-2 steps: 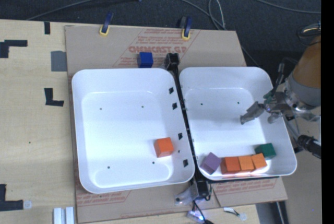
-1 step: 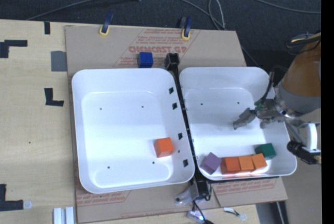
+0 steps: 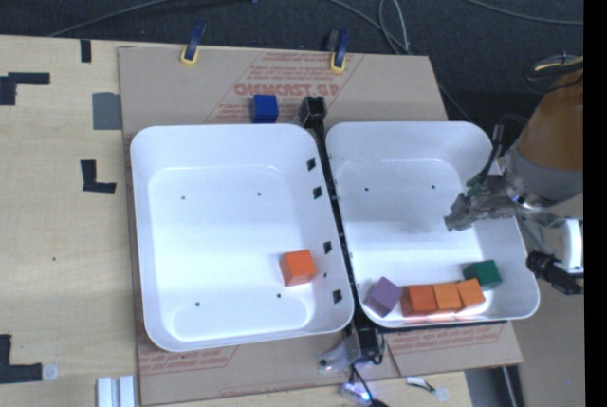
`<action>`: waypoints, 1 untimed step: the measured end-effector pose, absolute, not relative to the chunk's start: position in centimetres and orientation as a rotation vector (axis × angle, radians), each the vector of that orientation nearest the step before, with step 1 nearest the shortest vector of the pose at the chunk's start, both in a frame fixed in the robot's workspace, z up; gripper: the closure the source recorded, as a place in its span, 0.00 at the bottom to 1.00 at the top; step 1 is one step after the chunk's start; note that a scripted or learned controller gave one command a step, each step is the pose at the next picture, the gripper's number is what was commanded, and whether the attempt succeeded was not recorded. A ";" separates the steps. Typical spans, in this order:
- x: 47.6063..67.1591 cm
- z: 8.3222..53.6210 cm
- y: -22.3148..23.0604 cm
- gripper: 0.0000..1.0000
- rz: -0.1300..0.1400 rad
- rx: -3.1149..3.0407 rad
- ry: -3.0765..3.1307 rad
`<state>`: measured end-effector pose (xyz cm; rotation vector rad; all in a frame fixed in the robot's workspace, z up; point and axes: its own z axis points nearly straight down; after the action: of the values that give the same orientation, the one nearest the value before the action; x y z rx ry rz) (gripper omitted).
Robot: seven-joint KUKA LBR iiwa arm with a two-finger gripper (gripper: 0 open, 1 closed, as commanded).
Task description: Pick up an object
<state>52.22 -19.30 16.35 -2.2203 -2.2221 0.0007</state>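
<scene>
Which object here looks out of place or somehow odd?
A blue cube sits outside both bins, on the cardboard sheet behind the left bin. The other blocks lie inside bins: an orange cube in the left, a row along the right bin's near wall.

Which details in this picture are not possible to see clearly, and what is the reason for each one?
- Pincer in the camera view: small and blurred, so open or shut is unclear, and nothing can be confirmed in it.
- Arm: cut off at the right side.
- Three orange blocks in the right bin: pressed together in a row, their borders are hard to separate.
- Blue block behind the left bin: its lower part is hidden by the rim.
</scene>
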 end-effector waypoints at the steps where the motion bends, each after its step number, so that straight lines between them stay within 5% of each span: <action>1: 52.2 20.5 -19.2 1.00 -0.002 -2.223 -2.224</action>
<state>52.20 -19.22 20.52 -2.2227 -2.2239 -0.0024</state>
